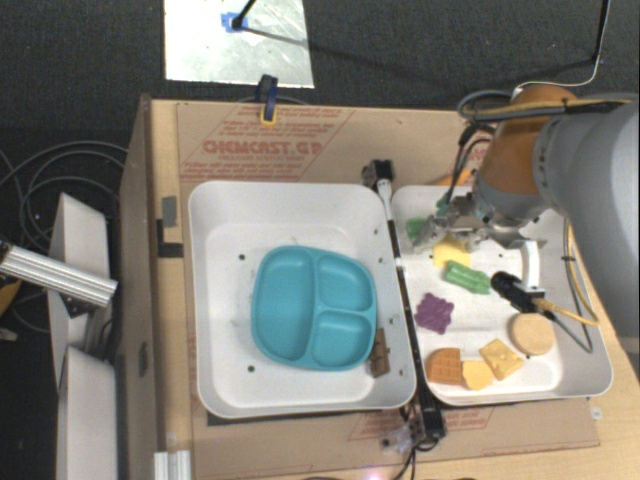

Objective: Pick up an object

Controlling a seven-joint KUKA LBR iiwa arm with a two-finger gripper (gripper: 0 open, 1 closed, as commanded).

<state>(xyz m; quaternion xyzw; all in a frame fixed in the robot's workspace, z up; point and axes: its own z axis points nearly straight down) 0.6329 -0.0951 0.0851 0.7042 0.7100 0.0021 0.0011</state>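
Note:
The right bin (575, 373) holds several small toy foods. A yellow piece (452, 255) and a green piece (467, 279) lie near its middle, with a purple piece (434, 312) below them. Along the front are an orange waffle-like piece (444, 366), two yellow wedges (490, 365) and a tan round piece (532, 334). My gripper (450, 225) hangs low over the bin's far left part, just above the yellow piece and next to a small green thing (417, 230). I see nothing clearly held.
The left bin (220, 268) carries a blue divided plate (315, 308). A small brown item (380, 353) lies beside the plate, against the divider between the bins. The arm's grey and orange wrist (515, 163) covers the right bin's far right corner.

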